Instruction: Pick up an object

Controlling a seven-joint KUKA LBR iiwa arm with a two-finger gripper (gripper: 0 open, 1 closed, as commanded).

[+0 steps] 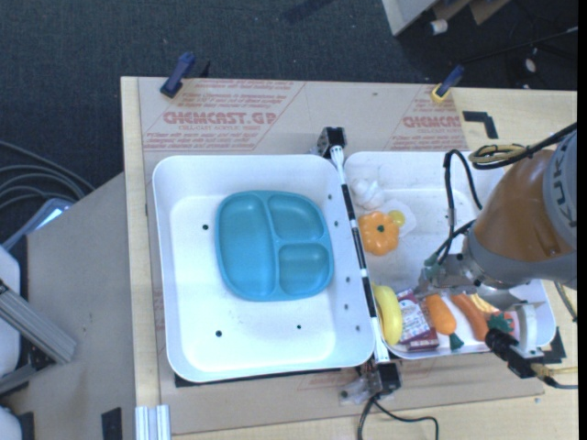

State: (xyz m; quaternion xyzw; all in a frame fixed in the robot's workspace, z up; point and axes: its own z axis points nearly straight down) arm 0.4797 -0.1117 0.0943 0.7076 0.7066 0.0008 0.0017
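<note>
The arm's orange wrist (pixel 519 216) hangs over the right bin (pixel 413 174). My gripper (pixel 438 280) points down at the bin's near end, just above a small orange carrot-like toy (pixel 442 316) and a red packet (pixel 417 324). A yellow banana (pixel 389 311) lies left of them against the bin wall. Farther back sit an orange and yellow toy (pixel 380 232) and a crumpled white item (pixel 368 191). A second orange piece (pixel 474 312) and a white tube (pixel 527 323) lie right of the gripper, partly under the arm.
The left bin (pixel 183 273) holds a blue divided plate (pixel 273 244). A black divider rail (pixel 351 236) runs between the bins. Black cables (pixel 451 200) loop beside the wrist. Clamps (pixel 176 74) grip the bench's far edge.
</note>
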